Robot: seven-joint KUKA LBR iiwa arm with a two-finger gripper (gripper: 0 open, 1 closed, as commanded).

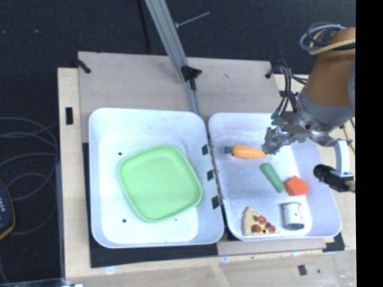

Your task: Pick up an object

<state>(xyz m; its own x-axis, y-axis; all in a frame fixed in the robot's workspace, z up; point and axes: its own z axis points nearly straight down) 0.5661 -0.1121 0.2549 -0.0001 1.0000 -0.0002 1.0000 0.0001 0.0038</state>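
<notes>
Looking down at a slant, the camera view shows 2 shallow white bins side by side on a bench: left bin (102, 160) and right bin (323, 220). The left bin holds 1 green plate (159, 183), square w/ rounded corners, lying flat approx in the bin's middle. The right bin holds 5 small things. A toy carrot (246, 152), orange w/ a green stub pointing left, lies near the bin's upper middle. Below and right of it is a green cylinder (272, 177), lying on a diagonal, and its lower end sits just beside an orange block (297, 186), maybe touching; can't tell for sure. Lower down, a toy pizza slice (258, 221) rests near the front wall, and just right of it lies a small silver can (292, 215), close but apart. The arm (330, 82), grey w/ an orange band, comes in from the right, w/ cables looped at its top. Its gripper (274, 141) hangs over the right bin, tip right at the carrot's right end, near or touching. The tip is dark and small, so how far the jaws stand apart can't be told, and nothing is seen held between them. A grey metal pole (167, 31) slants down from the top to the gap between the 2 bins. Black cables (24, 160) lie left of the bench.
</notes>
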